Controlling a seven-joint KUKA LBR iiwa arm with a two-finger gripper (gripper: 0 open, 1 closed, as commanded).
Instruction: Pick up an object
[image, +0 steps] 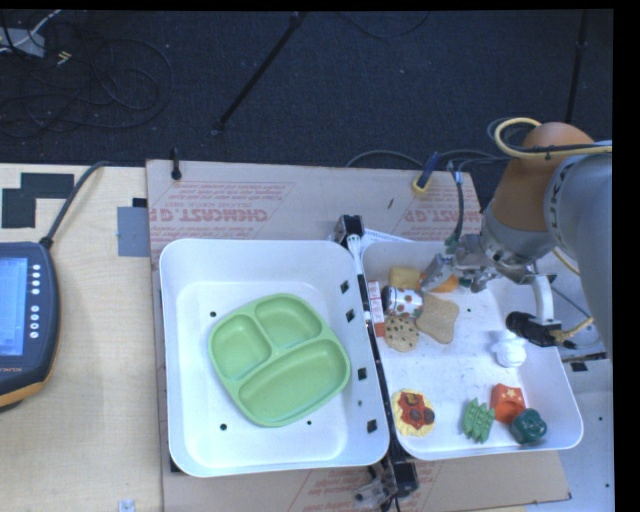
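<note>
The claw (445, 272) (open or shut, I cannot tell) hangs with the toast (438, 320) at its 6 o'clock.

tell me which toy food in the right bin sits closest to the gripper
The yellow cheese-like piece at the bin's far left, just left of the gripper. The cookie, toast slice and pizza lie nearer the camera.
</note>
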